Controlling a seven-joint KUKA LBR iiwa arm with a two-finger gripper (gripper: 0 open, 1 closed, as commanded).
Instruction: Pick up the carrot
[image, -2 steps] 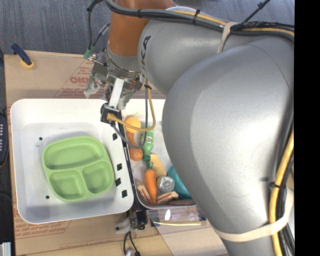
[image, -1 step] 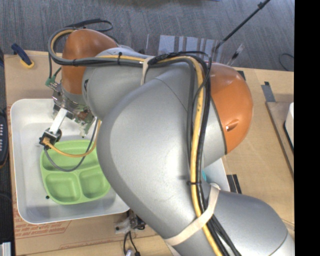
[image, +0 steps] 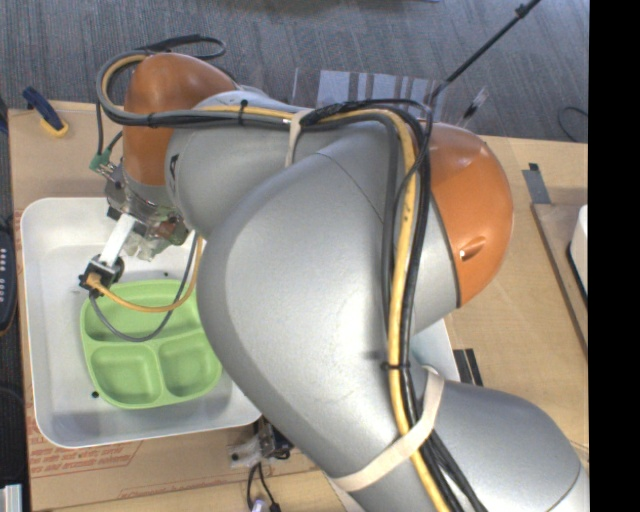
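Observation:
My gripper (image: 152, 232) hangs low over the back part of the left white bin (image: 48, 300). It is just past the far rim of a green divided plate (image: 150, 352). The plate lies flat in that bin, and its three compartments look bare where I can see them. The grey arm, with its orange band (image: 470, 230), sweeps across the middle of the view. It hides the right side of the left bin and all that lies behind it.
A blue and yellow tool (image: 45, 110) lies on the bench beyond the left bin's far corner. A dark object (image: 5, 275) sits at the view's left edge. Bare wooden bench (image: 540, 300) shows to the right of the arm.

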